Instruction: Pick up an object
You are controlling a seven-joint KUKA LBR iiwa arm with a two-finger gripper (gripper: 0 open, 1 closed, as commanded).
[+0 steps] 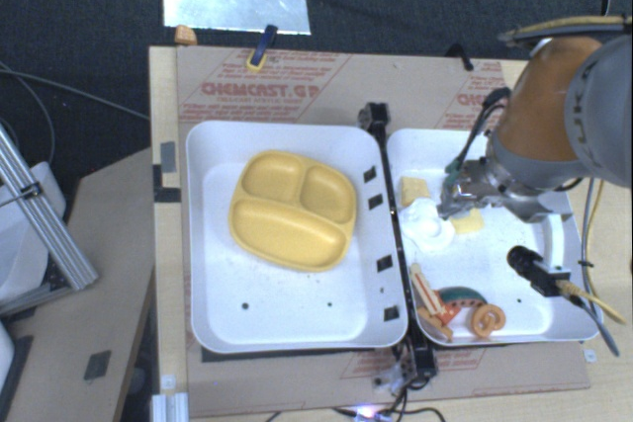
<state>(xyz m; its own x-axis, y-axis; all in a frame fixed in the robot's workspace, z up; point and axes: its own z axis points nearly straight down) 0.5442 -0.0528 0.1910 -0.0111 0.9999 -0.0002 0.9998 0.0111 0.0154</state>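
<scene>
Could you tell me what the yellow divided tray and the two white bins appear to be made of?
The yellow divided tray looks like moulded plastic with a matte finish: even colour, rounded compartment edges, soft highlights only. The left bin and the right bin look like thin formed white plastic, slightly glossy, with smooth rounded corners and rims. Their exact material cannot be confirmed from this view.

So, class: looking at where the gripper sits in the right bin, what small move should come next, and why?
Probably a short descent: the gripper sits over the white object in the right bin, but nothing is visibly between its fingers, so lowering onto that object seems the likeliest next step.
</scene>
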